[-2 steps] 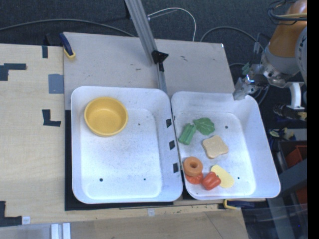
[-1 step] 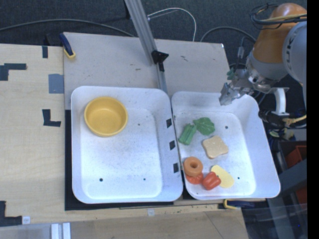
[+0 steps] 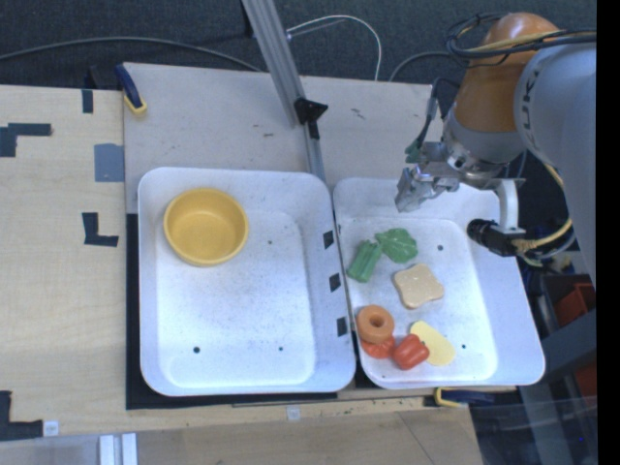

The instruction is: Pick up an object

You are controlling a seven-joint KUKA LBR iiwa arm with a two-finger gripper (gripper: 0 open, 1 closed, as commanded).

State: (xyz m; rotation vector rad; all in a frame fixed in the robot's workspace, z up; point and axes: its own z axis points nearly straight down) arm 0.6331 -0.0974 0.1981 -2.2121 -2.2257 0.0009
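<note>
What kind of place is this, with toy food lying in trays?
Most likely a robotics lab bench for grasping trials: a robot arm reaches over two white bins, toy food such as a doughnut serves as practice objects, and loose cables trail behind.

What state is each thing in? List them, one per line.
gripper: above the right bin's far edge, nothing visibly between its fingers.
yellow bowl: upright, in the left bin.
green pieces: lying in the right bin.
bread slice: lying flat.
donut: lying flat, touching the red pepper.
</note>
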